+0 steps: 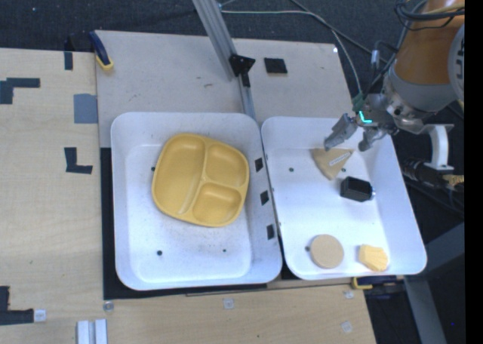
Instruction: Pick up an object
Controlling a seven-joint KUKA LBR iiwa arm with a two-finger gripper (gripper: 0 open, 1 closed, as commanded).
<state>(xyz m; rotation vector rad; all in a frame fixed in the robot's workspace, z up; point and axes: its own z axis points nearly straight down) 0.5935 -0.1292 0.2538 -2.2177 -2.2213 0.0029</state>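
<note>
Fingers (341, 133) of the pincer (353, 136) stand spread apart with nothing between them, hanging over the upper part of the right bin (400, 207). The arm reaches in from three o'clock, its wrist tipped so the open tips point down and to nine o'clock, most likely lined up for the nearest item. That item is a tan wedge (332, 161), lying just at six o'clock from the tips; whether a fingertip touches it is hard to judge from this slant, though it looks a little apart. Next outward, at five o'clock from the wedge, sits a small black block (355, 188). Further toward six o'clock, near the bin's lower rim, lie a round tan disc (327, 251) and a yellow chunk (373, 257) side by side. At nine o'clock, the left bin (128, 252) holds a yellow divided plate (201, 179), well apart from the pincer. Nothing is lifted yet.
</note>
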